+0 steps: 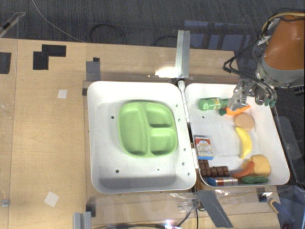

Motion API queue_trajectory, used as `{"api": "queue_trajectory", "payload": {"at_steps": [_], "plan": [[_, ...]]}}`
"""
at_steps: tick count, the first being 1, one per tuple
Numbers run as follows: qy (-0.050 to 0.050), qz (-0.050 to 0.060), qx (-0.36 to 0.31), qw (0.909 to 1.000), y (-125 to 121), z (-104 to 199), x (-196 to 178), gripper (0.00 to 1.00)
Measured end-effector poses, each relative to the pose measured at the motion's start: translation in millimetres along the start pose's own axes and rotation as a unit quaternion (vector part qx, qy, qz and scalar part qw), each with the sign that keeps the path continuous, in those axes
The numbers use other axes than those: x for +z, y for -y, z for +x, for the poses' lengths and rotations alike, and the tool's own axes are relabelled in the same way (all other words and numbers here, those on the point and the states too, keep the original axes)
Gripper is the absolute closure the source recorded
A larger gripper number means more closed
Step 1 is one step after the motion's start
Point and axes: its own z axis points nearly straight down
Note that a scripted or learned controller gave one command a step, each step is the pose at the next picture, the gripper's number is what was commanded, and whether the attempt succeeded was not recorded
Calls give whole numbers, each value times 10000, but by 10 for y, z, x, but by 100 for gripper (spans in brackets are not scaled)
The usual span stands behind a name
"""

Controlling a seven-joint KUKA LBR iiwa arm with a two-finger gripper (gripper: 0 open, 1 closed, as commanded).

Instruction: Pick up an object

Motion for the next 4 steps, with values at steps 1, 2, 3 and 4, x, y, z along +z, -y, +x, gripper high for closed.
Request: {"api": "queue_trajectory", "payload": {"at_steps": [1, 2, 3, 4], "plan": [[-53, 7, 14, 10000, 23, 24, 53, 0], [-57, 2, -753, 9971, -23, 425, 1140, 0], [-19, 3, -925, 9957, -5, 613, 1197, 0], [-230, -8, -1104, 9936, -31, -190, 1171, 0]]}}
